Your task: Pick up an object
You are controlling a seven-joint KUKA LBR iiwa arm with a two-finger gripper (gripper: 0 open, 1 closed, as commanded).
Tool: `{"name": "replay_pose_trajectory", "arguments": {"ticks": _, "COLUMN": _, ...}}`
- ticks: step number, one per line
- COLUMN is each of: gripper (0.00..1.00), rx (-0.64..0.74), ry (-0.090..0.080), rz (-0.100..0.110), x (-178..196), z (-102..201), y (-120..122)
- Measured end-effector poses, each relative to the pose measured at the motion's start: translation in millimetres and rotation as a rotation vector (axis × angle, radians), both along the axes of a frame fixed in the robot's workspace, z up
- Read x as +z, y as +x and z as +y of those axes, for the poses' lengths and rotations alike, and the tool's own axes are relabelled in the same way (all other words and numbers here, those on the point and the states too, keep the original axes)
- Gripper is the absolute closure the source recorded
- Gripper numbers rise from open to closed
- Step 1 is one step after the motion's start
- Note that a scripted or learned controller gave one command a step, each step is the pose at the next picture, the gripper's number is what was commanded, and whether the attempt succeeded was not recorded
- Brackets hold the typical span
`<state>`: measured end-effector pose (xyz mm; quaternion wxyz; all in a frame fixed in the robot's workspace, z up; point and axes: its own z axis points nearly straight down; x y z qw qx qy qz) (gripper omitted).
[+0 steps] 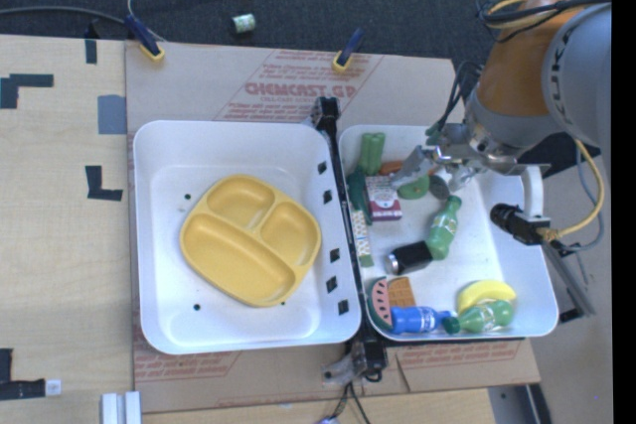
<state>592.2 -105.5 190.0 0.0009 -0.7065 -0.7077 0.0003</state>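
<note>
My gripper [438, 170] hangs open over the upper middle of the right bin [542, 298], its grey fingers spread. A small green object [415, 185] lies just under the left finger; nothing shows between the fingers. Just below the gripper lies a green bottle [443, 225]. A red and white box [383, 199] and a green cylinder [371, 152] sit to its left. Lower in the bin are a black can [409, 258], a watermelon slice [379, 303], a blue bottle [415, 320], a yellow fruit [485, 293] and a green bottle [487, 316].
The left bin [164, 164] holds a yellow divided plate [250, 238]. The black divider [333, 204] runs between the bins. A black fitting and cables [517, 218] hang off the arm over the right bin's right side. Yellow clamps [146, 40] hold the cardboard at the back.
</note>
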Motion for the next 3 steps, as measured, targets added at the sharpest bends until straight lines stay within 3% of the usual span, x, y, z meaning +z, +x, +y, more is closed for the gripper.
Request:
{"name": "replay_pose_trajectory", "arguments": {"ticks": 1, "gripper": 0.00, "rx": -0.001, "ry": -0.003, "rz": -0.009, "x": -99, "z": -33, "y": 22}}
{"name": "replay_pose_trajectory", "arguments": {"ticks": 2, "gripper": 0.00, "rx": -0.001, "ry": -0.003, "rz": -0.006, "x": -104, "z": -47, "y": -37}}
{"name": "replay_pose_trajectory", "arguments": {"ticks": 3, "gripper": 1.00, "rx": 0.000, "ry": -0.002, "rz": -0.010, "x": -93, "z": -46, "y": -35}}
